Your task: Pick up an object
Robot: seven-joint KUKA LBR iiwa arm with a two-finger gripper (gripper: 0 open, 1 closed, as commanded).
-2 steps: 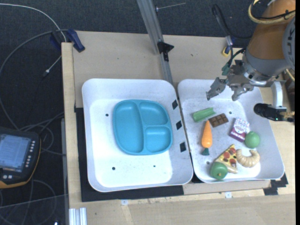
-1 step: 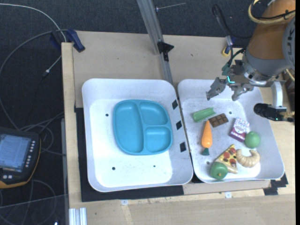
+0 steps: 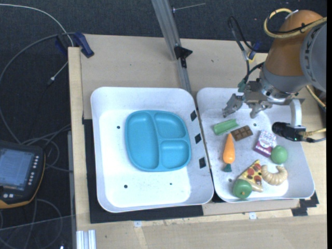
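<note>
Objects for picking are gathered in the right bin (image 3: 306,183): a green block (image 3: 224,126), a brown chocolate bar (image 3: 241,134), an orange carrot (image 3: 229,148), a pink-and-white packet (image 3: 264,142), a lime-green ball (image 3: 279,154), a pizza slice (image 3: 251,173), a tan croissant-like piece (image 3: 275,175) and a green apple (image 3: 241,189). The carrot lies just below the green block and beside the chocolate bar; the apple touches the pizza slice near the bin's front edge. The gripper (image 3: 243,106) is seen above the back of the right bin, just behind the green block, its fingers (image 3: 230,107) spread apart with nothing between them. A blue divided tray (image 3: 157,140) is held in the left bin (image 3: 109,191). Both bins rest on the counter (image 3: 129,61).
</note>
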